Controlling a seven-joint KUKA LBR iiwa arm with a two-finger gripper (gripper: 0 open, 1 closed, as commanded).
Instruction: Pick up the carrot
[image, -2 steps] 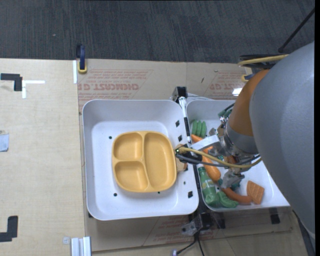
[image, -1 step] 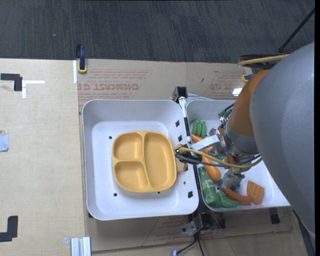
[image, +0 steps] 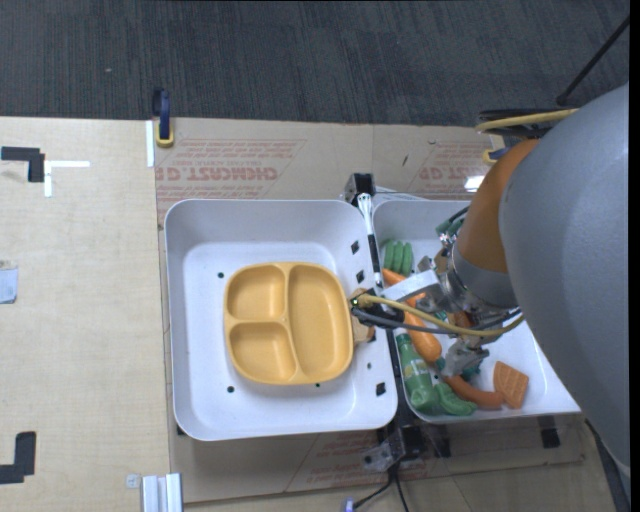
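Lying in the right bin (image: 548, 396), the carrot (image: 427, 346) sits beside the claw (image: 463, 352), whose state I cannot tell.

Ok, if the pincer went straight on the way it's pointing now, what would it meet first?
Probably the carrot lying just under the pincer in the right bin; depth is hard to judge from this view.
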